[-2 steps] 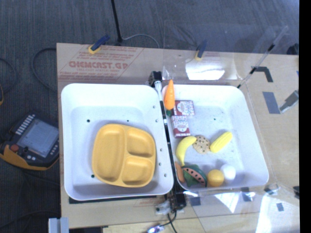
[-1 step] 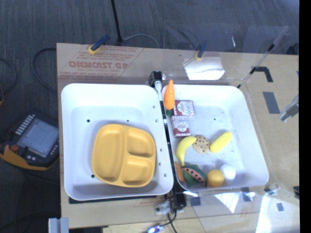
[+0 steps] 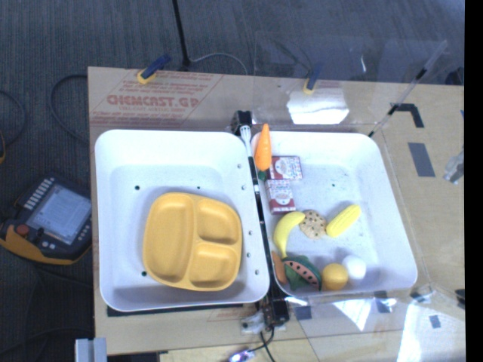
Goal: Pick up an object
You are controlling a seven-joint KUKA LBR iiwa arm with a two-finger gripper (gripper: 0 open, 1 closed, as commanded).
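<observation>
The right bin (image 3: 389, 191) holds several toy foods. An orange carrot (image 3: 262, 148) leans on the divider at the bin's far left corner. Two small red and white boxes (image 3: 287, 167) (image 3: 281, 195) lie below it. A yellow banana (image 3: 286, 231), a cookie (image 3: 312, 224) and a corn cob (image 3: 343, 220) sit mid-bin. A watermelon slice (image 3: 303, 271), an orange ball (image 3: 335, 276) and a white egg (image 3: 354, 267) line the near edge. In the left bin (image 3: 113, 172) lies a yellow divided plate (image 3: 193, 240).
A teach pendant (image 3: 49, 219) lies on the floor at left. A white cloth (image 3: 318, 108) rests on the bench behind the right bin. Clamps (image 3: 153, 68) grip the bench's far edge. A black pole (image 3: 177, 21) rises at the back.
</observation>
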